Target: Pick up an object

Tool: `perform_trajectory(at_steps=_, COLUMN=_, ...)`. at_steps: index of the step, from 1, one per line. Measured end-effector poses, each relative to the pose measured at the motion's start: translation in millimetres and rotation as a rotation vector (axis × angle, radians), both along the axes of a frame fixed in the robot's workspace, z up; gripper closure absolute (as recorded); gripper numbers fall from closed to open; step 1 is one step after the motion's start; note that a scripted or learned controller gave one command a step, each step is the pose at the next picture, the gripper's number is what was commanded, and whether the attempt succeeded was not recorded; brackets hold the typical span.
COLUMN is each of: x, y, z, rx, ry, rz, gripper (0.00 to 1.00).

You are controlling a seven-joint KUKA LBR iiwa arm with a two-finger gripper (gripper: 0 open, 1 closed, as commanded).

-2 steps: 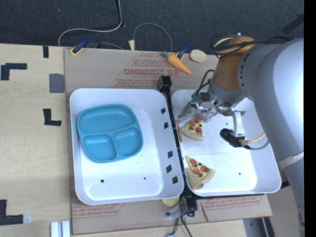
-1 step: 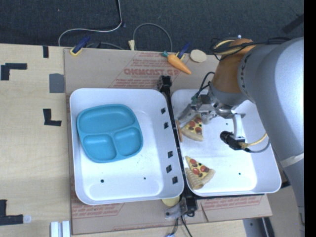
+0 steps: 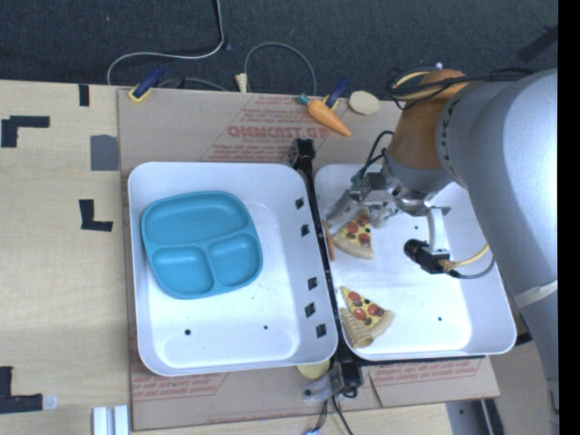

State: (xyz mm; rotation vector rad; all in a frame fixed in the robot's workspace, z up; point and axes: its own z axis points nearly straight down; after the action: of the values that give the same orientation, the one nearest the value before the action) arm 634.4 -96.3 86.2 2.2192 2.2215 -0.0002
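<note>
Triangular pizza slice (image 3: 354, 236) lies flat beneath the metal claw (image 3: 355, 208).

Two pizza slices (image 3: 354, 236) (image 3: 363, 313), one blue tray (image 3: 201, 243), one carrot (image 3: 328, 117), two bins (image 3: 154, 333) (image 3: 471, 324)

Grey arm (image 3: 507, 152), orange band (image 3: 419, 134)

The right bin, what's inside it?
Inside the right bin lie two toy pizza slices: one right under the gripper, another nearer the front. The arm covers the bin's back right corner, so anything there is hidden.
</note>
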Motion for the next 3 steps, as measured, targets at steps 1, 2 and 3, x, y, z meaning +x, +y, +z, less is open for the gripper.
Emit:
perform_trajectory(at_steps=1, x=8.4, y=-0.5, z=-0.2, rx=0.001, ry=0.001, rz=0.001, gripper=0.0)
perform_trajectory(at_steps=2, x=8.9, y=-0.8, z=10.1, rx=0.0, ry=-0.002, rz=0.002, gripper=1.0)
perform_trajectory(at_steps=3, x=9.0, y=-0.8, z=10.3, rx=-0.001, ry=-0.003, rz=0.002, gripper=0.0)
